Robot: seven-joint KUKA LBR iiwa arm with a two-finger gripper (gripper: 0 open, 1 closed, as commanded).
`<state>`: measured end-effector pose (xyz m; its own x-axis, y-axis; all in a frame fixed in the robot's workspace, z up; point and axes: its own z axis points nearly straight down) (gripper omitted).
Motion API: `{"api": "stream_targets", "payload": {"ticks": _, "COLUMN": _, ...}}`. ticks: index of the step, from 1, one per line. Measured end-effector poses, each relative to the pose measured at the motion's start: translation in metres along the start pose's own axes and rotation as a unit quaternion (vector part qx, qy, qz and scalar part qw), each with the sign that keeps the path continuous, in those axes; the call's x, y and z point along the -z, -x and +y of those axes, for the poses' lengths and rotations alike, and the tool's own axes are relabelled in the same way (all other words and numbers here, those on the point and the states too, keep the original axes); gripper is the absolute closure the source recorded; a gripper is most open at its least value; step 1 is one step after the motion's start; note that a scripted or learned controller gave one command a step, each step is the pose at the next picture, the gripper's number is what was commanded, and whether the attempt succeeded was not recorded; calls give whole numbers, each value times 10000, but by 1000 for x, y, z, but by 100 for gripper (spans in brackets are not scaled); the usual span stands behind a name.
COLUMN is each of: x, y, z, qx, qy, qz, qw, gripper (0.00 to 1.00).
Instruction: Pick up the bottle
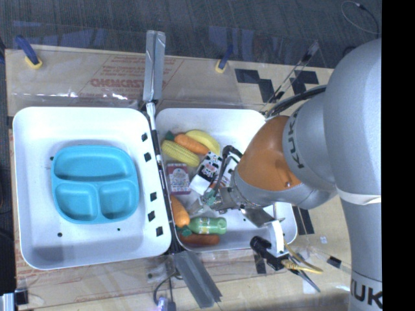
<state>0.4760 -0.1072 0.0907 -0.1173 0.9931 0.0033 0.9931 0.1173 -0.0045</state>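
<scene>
The claw [214, 197] is seen low over the right bin [214, 113] of the 2, under the orange-banded wrist. How wide it stands cannot be told, since it is blurred and partly hidden by the wrist. The bottle [207, 225], green with a pale label, is seen lying on its side just below the claw, toward the near wall; contact between them cannot be made out. A reddish piece [198, 240] is laid against the bottle's near side. Left of the claw a red packet [178, 177] is found, and beyond it a corn cob [177, 152], a carrot [190, 142] and a banana [205, 137]. Well to the claw's left, a blue tray [96, 181] with 3 compartments is held in the left bin [39, 128].
</scene>
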Motion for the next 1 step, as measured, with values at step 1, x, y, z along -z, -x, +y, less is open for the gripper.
{"api": "stream_targets", "payload": {"ticks": 1, "x": 1, "y": 15, "z": -2, "qx": -89, "qy": 13, "qz": -13, "qw": 10000, "gripper": 0}}
